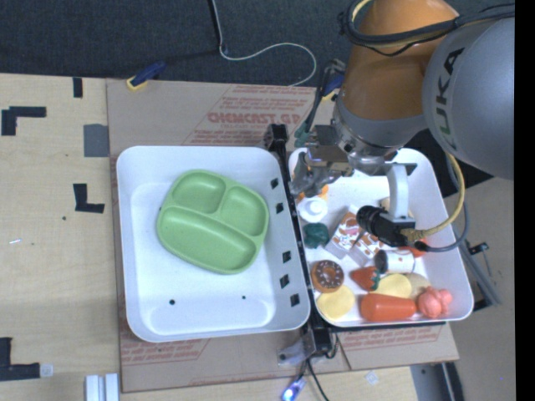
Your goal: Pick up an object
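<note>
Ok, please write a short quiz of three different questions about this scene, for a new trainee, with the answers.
1. True or false: the green divided plastic plate lies in the left white bin.
2. Which lies nearest the right white bin's front edge? A. orange carrot-shaped toy B. dark teal round toy
3. Fill in: the brown doughnut-shaped toy sits just behind a flat ____ round toy.

Key: 1 true; 2 A; 3 yellow.

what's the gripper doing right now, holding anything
Gripper: over the back left corner of the right bin, above the toy food; open or shut cannot be told from this view, and nothing is seen held in it.
</note>
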